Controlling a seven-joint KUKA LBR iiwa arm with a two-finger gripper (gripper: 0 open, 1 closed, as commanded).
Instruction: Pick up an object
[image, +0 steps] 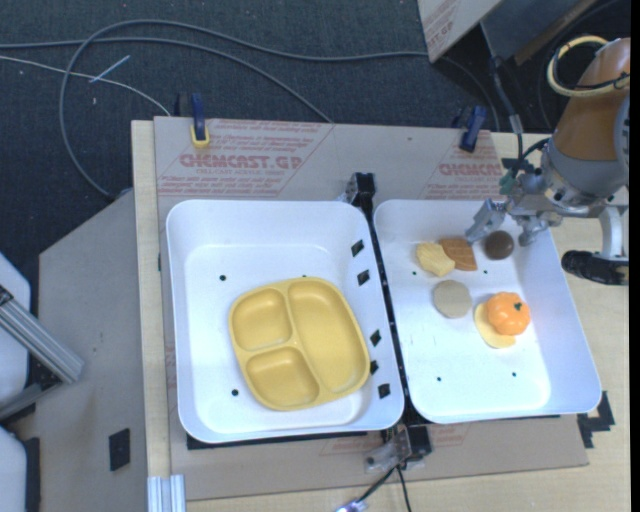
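Bench: a flat board of pale cardboard-like sheet (250, 150) printed with red lettering, filling the middle of the frame; two blue clamps (199, 118) grip its top edge, one at upper left and one at upper right

Left bin: a shallow white plastic bin (190, 260) with rounded corners, left of centre; it touches its neighbour along a dark seam dotted with black clips

Right bin: a matching shallow white plastic bin (540, 375), right of centre, tilted slightly clockwise

Arm: the grey KUKA arm with an orange band (600, 90) comes in from the upper right corner; its wrist hangs over the top right corner of the right bin

Tray: a yellow plastic plate with three compartments (298, 342), lying flat in the lower middle of the left bin, turned at a slant

Gripper: the grey two-finger gripper (510, 228) sits low over the upper part of the right bin; its fingers are spread, one on either side of the brown ball, with nothing pinched between them

Orange: a round orange toy fruit with a green stem (509, 314), resting on a pale yellow slice-shaped piece (492, 334) at right of the right bin

Disc: a beige round puck (451, 298), just left of the orange fruit, apart from it

Yellow chunk: a pale yellow lumpy piece (434, 260), upper left in the right bin, touching the tan piece

Tan piece: a flat orange-brown cracker-like square (460, 253), between the yellow chunk and the brown ball

Brown ball: a small dark brown rounded object (498, 244), directly beneath the gripper, lying on the bin floor
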